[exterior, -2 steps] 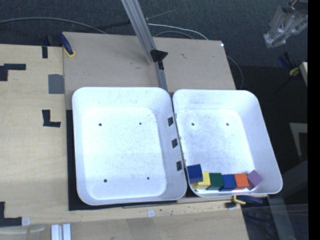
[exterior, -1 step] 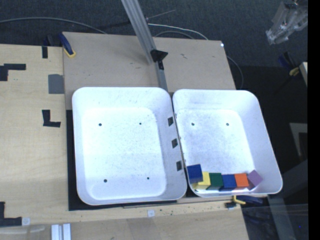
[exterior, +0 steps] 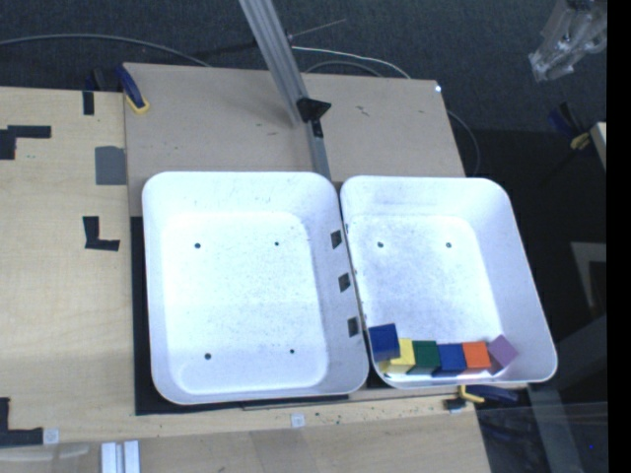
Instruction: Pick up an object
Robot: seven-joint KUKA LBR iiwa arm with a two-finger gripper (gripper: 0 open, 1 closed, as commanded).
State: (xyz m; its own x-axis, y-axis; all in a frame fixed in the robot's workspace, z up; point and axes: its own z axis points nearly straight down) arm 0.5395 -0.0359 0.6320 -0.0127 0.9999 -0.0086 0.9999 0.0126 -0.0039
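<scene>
A row of small blocks lies along the near edge of the right bin: a blue block on top of a yellow one, then a green block, another blue block, an orange block and a purple block. My gripper hangs at the top right corner of the view, well beyond the bins and far from the blocks. Its pale shape is blurred.
The left bin sits beside the right one on the bench. A slanted metal pole runs down to a black clamp behind the bins. Yellow-blue clamps sit at the bench's far left and near right.
</scene>
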